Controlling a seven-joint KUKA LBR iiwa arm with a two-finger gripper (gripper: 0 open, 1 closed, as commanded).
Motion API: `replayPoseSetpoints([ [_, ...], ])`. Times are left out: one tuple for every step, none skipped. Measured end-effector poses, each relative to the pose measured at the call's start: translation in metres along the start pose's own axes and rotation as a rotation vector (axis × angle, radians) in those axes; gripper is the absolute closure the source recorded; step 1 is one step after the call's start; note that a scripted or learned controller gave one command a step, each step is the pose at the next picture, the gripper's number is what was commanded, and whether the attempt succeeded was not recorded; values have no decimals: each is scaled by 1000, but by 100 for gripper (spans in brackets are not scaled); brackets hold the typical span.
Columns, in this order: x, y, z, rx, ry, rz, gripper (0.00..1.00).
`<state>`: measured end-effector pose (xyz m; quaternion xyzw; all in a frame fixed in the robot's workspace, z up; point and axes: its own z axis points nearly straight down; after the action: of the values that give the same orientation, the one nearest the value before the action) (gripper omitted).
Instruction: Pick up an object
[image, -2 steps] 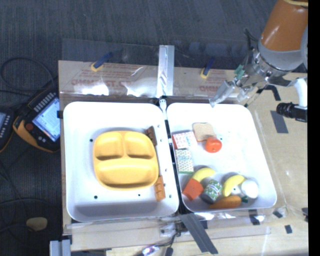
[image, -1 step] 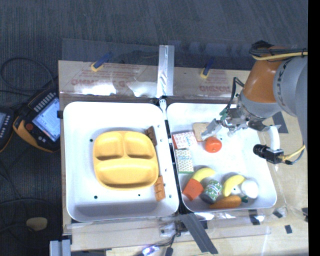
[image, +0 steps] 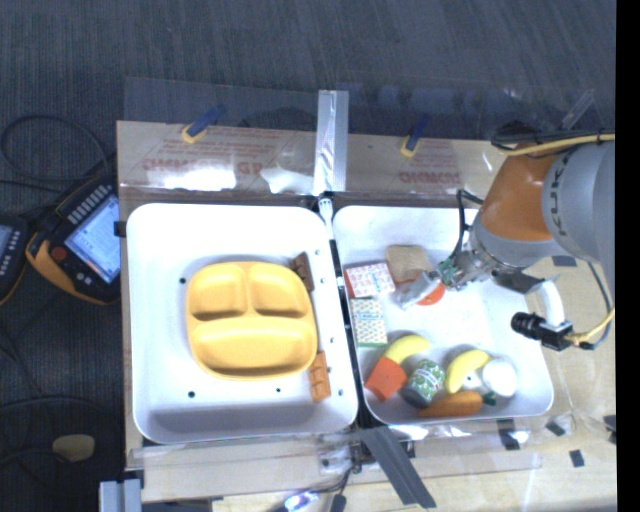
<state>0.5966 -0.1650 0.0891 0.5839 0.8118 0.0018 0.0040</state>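
Observation:
My gripper (image: 432, 284) reaches down into the middle of the right bin (image: 520, 345) from the orange-banded wrist (image: 520, 200). Its tip sits over a small red and grey object (image: 430, 294), just below a brown slice (image: 405, 262). To the left lie two patterned cards, a red one (image: 367, 278) and a green one (image: 368, 322). Along the bin's front lie a yellow banana (image: 405, 348), an orange block (image: 385, 378), a green can (image: 425, 380), a second banana (image: 465, 366), a white ball (image: 499, 378) and a carrot (image: 450, 404).
The left bin (image: 160, 250) holds a yellow divided plate (image: 250, 318), a small brown piece (image: 300, 265) at its upper right and an orange piece (image: 319, 378) by the dividing wall. A handheld pendant (image: 85, 245) lies on the floor at left.

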Motion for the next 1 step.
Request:
replayPoseSetpoints([
  [24,17,0,-1,-1,-24,0],
])
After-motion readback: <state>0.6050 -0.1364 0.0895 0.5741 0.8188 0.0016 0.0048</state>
